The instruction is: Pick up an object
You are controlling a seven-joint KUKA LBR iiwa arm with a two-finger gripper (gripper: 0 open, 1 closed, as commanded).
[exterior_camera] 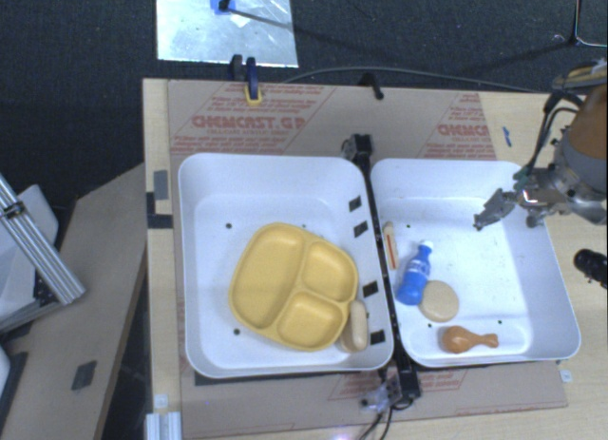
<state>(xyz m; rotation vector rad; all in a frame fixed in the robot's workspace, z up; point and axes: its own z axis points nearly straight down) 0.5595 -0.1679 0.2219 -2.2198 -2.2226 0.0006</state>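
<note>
In the right bin lie a blue bottle, a round tan bun, a brown toy drumstick and a thin orange stick along the left wall. My gripper hangs over the bin's upper right part, up and to the right of the bottle. Its fingers are spread open with nothing between them. The left bin holds a yellow divided tray and a beige roll at the tray's lower right edge.
The two bins meet at a black-clipped divider. The arm's grey wrist reaches in from the right. A metal frame stands at the far left, and a foil sheet lies beyond the bench.
</note>
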